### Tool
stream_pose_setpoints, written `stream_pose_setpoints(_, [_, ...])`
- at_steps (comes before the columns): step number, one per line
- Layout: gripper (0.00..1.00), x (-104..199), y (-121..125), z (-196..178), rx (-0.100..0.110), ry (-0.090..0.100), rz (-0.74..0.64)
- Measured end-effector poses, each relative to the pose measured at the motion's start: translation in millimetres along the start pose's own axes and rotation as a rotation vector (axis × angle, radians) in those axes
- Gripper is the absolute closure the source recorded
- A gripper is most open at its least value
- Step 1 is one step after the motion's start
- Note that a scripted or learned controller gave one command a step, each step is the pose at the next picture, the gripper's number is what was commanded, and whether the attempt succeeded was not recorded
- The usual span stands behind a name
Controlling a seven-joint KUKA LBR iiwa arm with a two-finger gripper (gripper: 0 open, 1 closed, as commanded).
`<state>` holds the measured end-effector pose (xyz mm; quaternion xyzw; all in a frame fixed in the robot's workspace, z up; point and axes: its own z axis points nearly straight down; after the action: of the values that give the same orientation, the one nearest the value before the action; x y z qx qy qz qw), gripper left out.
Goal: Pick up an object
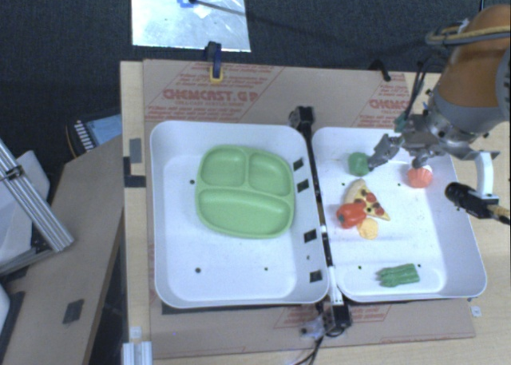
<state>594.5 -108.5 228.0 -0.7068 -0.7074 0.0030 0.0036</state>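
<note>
Dark carpet surrounds my bench, and cardboard printed in red lies under two shallow white bins set side by side. Farthest from my gripper, the left bin [172, 196] holds a pale green divided plate [243, 192], its long side running across the bin.

Past the black hinge strip comes the right bin [459, 255], where my arm [471, 76] reaches in from the right. A small green round piece [358, 164] sits just beside the left fingertip of my gripper [403, 152], touching it or nearly so; I cannot tell which. Below my gripper and toward the near edge lies a toy pizza slice [369, 200], its long axis slanting, with the pointed end toward the lower right. A red pepper-like piece [350, 215] touches its left side, and a small yellow piece [368, 229] lies just under it. Well apart from my gripper, near the front wall, a green ridged vegetable [398, 275] lies with its long axis nearly level, left to right. Just under the right side of my gripper sits an orange-red round piece [419, 176].

My fingers look spread apart, and I see nothing between them.
</note>
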Motion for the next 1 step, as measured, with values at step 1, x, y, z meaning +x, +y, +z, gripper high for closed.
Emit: stream_pose_setpoints(1, [0.00,0.1,2.2,-5.8,-0.010,-0.001,-0.002])
